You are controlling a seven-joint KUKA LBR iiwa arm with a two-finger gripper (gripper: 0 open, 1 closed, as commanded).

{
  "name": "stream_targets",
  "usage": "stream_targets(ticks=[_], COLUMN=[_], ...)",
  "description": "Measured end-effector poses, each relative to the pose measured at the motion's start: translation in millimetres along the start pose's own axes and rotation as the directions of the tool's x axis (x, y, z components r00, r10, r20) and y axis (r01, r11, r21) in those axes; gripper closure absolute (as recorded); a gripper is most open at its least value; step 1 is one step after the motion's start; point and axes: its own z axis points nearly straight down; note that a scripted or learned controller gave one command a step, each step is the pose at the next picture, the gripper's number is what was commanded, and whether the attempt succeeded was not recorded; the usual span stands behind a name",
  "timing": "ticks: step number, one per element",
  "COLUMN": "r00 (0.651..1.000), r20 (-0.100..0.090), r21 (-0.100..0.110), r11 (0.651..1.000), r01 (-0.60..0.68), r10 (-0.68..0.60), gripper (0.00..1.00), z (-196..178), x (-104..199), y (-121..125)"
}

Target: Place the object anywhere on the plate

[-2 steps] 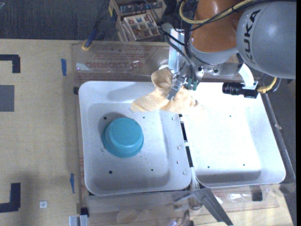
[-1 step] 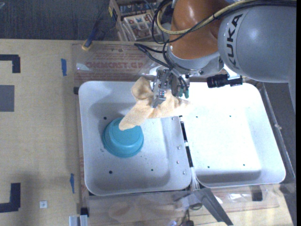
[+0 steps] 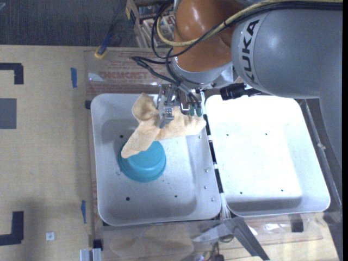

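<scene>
Hand (image 3: 173,111) sits over the left bin's (image 3: 109,200) back edge, fingers clamped on a tan cloth (image 3: 149,129). Cloth hangs from the grip, lower corner draping onto the blue plate (image 3: 144,163) toward the bin's front-left. Right bin (image 3: 261,151) alongside. Judgement: mid-carry, cloth only partly over plate. To do it well: shift hand fwd/left till cloth bulk is above plate centre, lower, then release so it doesn't slide off onto bin floor.
</scene>
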Motion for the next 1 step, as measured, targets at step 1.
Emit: stream_targets(ticks=[1], r00=[1.000], r20=[0.001], r21=[0.000], r11=[1.000], r01=[0.000], r10=[0.000], gripper=[0.00], z=[-0.5], x=[-0.2], y=[-0.2])
